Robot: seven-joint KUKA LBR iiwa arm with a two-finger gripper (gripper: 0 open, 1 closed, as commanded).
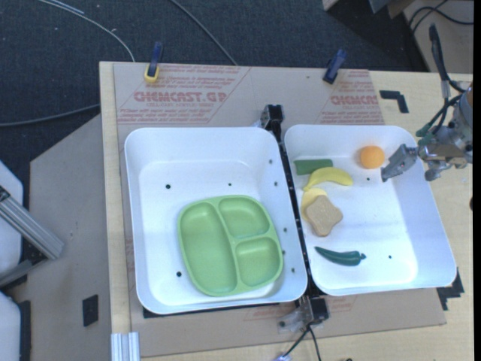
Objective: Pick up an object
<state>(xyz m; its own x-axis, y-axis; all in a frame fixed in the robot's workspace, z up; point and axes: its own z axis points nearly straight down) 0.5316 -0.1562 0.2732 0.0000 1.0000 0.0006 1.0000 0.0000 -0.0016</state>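
Plastic green divided tray (229, 244) sits in the left white bin (143, 201). Rightward, foam bread slice (324, 215) at the right bin's (428, 254) nine o'clock, orange ball (371, 156) at twelve, likely target. Gripper (414, 162) hovers beside it, released, grasping nothing.

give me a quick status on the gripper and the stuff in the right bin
Gripper open, at right bin's right rim, holding nothing. Orange ball nearest, just left of it; banana, bread slice, green pepper further off. Path to ball clear.
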